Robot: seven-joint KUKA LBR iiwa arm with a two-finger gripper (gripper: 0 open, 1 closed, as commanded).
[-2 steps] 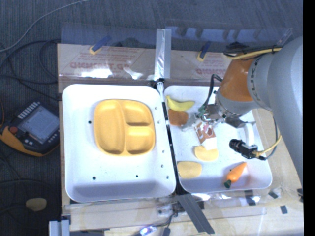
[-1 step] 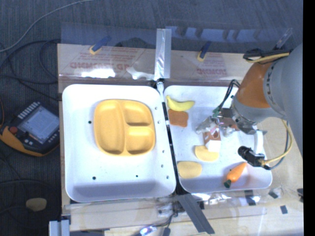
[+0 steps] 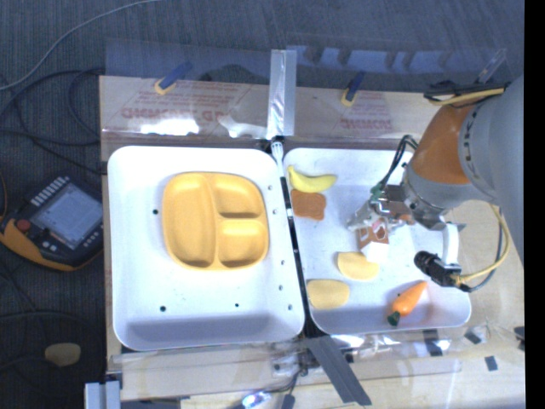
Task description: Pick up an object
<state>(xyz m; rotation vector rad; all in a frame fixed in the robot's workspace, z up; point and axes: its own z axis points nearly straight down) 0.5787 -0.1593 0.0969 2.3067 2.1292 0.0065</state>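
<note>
**End effector low over the right bin's toy food**

Here the end effector (image 3: pixel 381 216) sits down inside the right bin (image 3: pixel 341 164), reaching in from the right edge — whether it is released or clenched I cannot tell, since the wrist hides the tips. Directly at it lies a small white-and-brown item (image 3: pixel 373 233), probably the chosen pick; it is too small to name surely. Just below rests a pale yellow wedge (image 3: pixel 357 266), then a rounder yellow piece (image 3: pixel 328 293) and a carrot (image 3: pixel 408 301) near the bin's lower wall. A banana (image 3: pixel 312 180) and an orange-brown slab (image 3: pixel 308 204) lie by the dividing wall. The left bin (image 3: pixel 136 313) carries a yellow compartment tray (image 3: pixel 215 220). Red print on the counter's (image 3: pixel 213 100) plastic sheet is unreadable — no brand is legible.
</note>
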